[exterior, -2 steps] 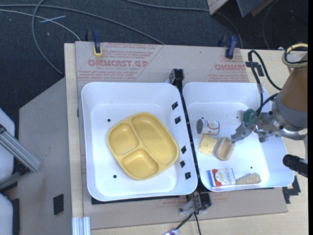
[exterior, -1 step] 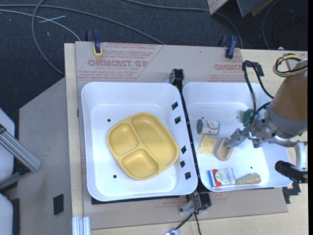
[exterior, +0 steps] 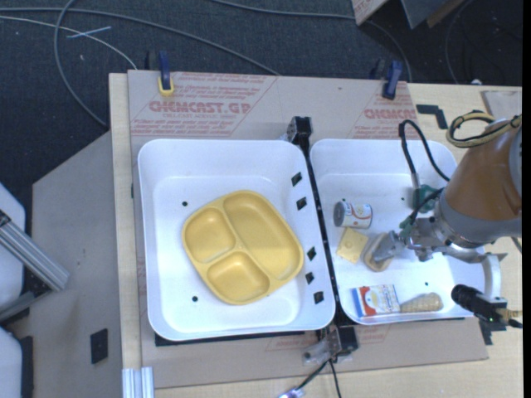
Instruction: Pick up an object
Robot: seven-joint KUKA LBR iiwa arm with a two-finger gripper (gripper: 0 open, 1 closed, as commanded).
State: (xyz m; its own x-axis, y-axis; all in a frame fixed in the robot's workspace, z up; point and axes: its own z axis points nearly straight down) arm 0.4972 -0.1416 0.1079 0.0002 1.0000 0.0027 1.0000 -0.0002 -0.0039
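Camera view: my pincer (exterior: pixel 383 252) is low in the right bin (exterior: pixel 377 157), just beside the yellow block (exterior: pixel 352 245); can't tell its state. Can (exterior: pixel 353 215), carton (exterior: pixel 376 299) and cone (exterior: pixel 421 304) lie near. Step looks like reaching; next, settle over the block and pinch.

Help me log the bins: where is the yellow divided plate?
The yellow divided plate lies in the middle of the left bin, across the divider from the small can.
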